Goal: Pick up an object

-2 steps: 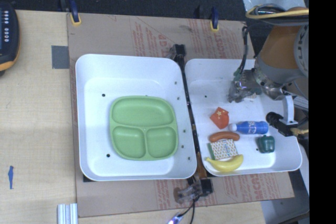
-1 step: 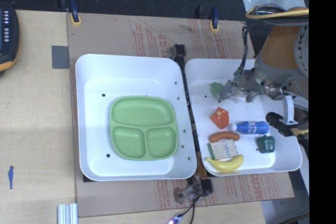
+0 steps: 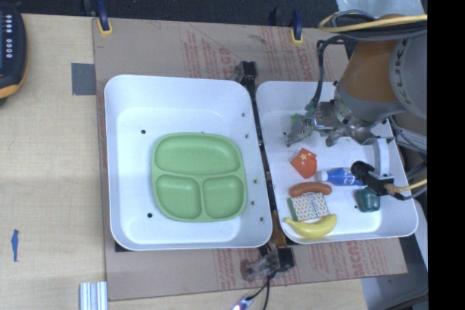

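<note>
White right bin (image 3: 276, 156) crowds red block (image 3: 304, 162) beside gripper (image 3: 301, 128); jaw state unclear, so a mis-grasp is likely.

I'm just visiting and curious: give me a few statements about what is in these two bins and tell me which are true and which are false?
1. A green divided plate lies in the left bin. True.
2. The banana lies in the left bin. False: it is in the right bin, at its near edge.
3. A red block sits in the right bin. True.
4. The tool is over the green plate. False: it is over the right bin, above the red block.
5. The hot dog lies between the red block and the banana. True.
</note>
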Tool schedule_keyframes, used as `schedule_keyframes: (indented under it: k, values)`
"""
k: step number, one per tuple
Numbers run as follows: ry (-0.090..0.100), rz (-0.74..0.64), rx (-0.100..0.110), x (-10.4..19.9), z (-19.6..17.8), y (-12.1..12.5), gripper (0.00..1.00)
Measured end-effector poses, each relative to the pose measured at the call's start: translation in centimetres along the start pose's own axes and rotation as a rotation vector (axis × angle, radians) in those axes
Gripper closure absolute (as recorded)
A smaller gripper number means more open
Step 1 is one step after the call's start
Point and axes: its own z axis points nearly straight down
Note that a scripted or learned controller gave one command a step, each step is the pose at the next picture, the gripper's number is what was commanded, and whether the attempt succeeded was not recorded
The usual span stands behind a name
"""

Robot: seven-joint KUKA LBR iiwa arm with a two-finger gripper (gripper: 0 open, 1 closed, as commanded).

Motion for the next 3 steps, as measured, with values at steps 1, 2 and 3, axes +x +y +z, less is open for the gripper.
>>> schedule_keyframes:
  k: [1, 2, 3]
  values:
    - [0.0, 0.001, 0.0, -0.7, 4.9, -2.1, 0.0]
    - [-0.002, -0.003, -0.001, -0.8, 3.7, -2.0, 1.0]
    - [0.001, 0.001, -0.002, 5.1, -5.2, -0.6, 1.0]
